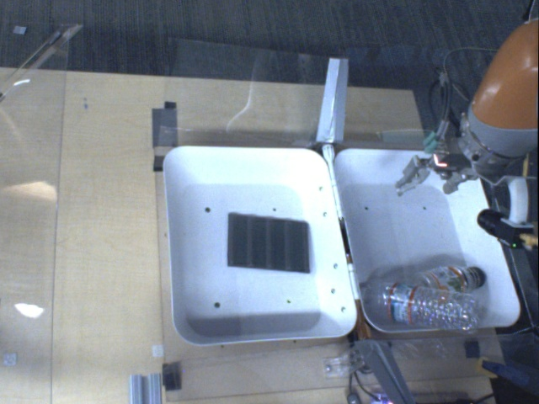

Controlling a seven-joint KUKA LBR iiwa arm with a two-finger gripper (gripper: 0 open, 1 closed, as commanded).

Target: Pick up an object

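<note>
the gripper (429, 173) hangs over the far part of the right bin (379, 225), up near the bin's back rim. its two thin fingers (410, 178) splay apart, open, with only bare white bin floor showing between them, so it has hold of nothing. behind it, toward three o'clock, the grey wrist runs back into the arm (509, 91), whose orange band bulges in at the upper right.

from the gripper, the clear plastic bottle (431, 300) lies toward six o'clock, well apart from the fingers, down at the near end of the same bin. it rests on its side, its length running roughly nine to three, with a label of red and dark print around its middle and its neck toward three o'clock. it lies close to the bin's near rim.

toward eight o'clock from the gripper, across the divider where the two bins meet, sits the left bin (194, 251), and on its floor a dark ribbed rectangular pad (269, 243) lies flat near the middle. both bins stand on a pale wooden bench (93, 225).
</note>
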